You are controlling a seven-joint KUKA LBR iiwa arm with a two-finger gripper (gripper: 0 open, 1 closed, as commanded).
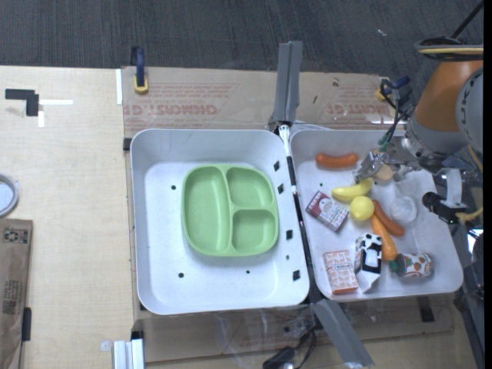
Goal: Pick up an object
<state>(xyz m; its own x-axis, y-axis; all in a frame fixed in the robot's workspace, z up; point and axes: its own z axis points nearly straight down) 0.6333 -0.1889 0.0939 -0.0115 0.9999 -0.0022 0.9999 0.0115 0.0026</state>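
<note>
Dark carpet runs along the top of my feed, and below it the pale wooden bench point(61, 167) carries two shallow white bins side by side, with a cardboard sheet point(207, 102) behind them. From where I sit, the gripper point(378, 162) hangs over the upper part of the right bin point(453, 271), at the end of the grey arm point(453, 106) with its orange band; it is too small and cluttered on my screen for me to tell whether it is parted or closed, and I see nothing clearly held. Just beside it, toward the left bin, lies an orange sausage-shaped toy point(337, 160). Directly below it and close by sit a yellow banana point(352, 191) and a yellow lemon point(361, 207), touching each other. Further below, a carrot point(384, 233) lies slanted, with a black-and-white carton point(370, 256) against it. A red-and-white packet point(327, 211) rests left of the lemon, and a small orange box point(340, 272) lies near the bin's lower edge. Well apart to the gripper's left, the left bin point(154, 283) holds a green divided plate point(230, 210).
</note>
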